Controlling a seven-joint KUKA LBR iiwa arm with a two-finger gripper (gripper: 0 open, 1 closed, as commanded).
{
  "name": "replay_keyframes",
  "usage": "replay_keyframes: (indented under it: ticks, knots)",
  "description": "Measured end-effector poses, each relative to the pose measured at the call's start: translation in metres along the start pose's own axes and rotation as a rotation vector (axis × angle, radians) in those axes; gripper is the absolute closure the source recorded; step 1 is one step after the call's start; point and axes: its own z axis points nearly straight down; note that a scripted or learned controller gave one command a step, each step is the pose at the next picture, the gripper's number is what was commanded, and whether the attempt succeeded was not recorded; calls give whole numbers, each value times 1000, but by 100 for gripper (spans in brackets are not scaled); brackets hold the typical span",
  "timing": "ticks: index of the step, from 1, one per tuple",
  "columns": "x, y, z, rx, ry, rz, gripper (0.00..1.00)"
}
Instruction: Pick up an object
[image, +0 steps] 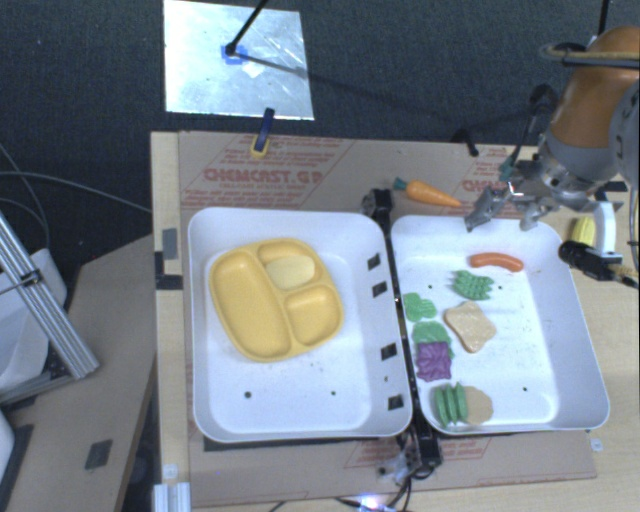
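We're still at the approach step here: the gripper (507, 211) hangs spread and empty over the right bin's (575, 300) upper edge, with the orange sausage (496, 262) lying just below it, so next we'd drop down and pinch it.

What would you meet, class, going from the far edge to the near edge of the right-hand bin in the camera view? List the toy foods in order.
Sausage → dark green leafy piece → green lettuce piece → bread slice → purple piece → green pea pods.
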Motion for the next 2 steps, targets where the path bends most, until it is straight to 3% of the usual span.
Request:
replay_keyframes:
  ticks: [1, 2]
  knots:
    - [-47, -75, 93, 12, 1, 8, 0]
    - [23, -105, 130, 6, 5, -4, 0]
